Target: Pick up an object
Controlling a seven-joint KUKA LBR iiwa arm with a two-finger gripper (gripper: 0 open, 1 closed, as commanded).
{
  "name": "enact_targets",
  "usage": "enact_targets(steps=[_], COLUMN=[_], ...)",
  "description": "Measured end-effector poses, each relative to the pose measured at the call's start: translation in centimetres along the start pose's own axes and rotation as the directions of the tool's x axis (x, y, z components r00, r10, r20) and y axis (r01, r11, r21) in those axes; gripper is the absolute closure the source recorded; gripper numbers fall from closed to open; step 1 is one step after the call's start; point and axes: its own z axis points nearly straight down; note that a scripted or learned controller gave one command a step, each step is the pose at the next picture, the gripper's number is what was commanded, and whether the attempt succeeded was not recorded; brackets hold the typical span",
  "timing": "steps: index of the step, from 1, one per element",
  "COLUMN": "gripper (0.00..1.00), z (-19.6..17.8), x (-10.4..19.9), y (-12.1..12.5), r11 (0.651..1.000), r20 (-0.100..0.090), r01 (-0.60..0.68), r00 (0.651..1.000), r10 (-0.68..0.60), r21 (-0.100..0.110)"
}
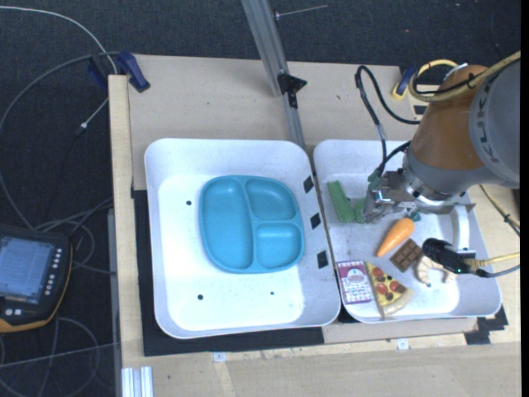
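Camera view from above gives us very little writing to read. A small red-and-white packet [353, 282] lies at 7 o'clock in the right bin [483, 303]. We see printing on its face, but it is too small for us to make out any word or brand. The screen of the handheld pendant [29, 275], off the bench at 9 o'clock, is a blur of blue and pale lines.

The gripper [374, 206] sits low in the right bin, toward 10 o'clock from that bin's middle. We cannot tell whether it is open or closed, nor whether it holds anything. A green block [340, 203] lies just at its 9 o'clock, close against it, beside the bin's left wall. An orange carrot [395, 236] lies tilted just at the gripper's 5 o'clock. From the carrot, a brown chocolate piece [405, 256] is at 5 o'clock and a pizza slice [388, 288] at 6 o'clock, near the front rim.

In the left bin [165, 246] a blue divided plate [250, 223] rests near the middle.
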Motion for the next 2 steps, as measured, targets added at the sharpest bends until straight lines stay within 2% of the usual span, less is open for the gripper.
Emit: enact_targets(steps=[2], gripper=[1.0], z=[-11.8], x=[0.9], y=[1.3], r11=[1.0], r20=[0.0], r01=[0.003], r00=[1.0], r10=[-0.003], r21=[-0.004])
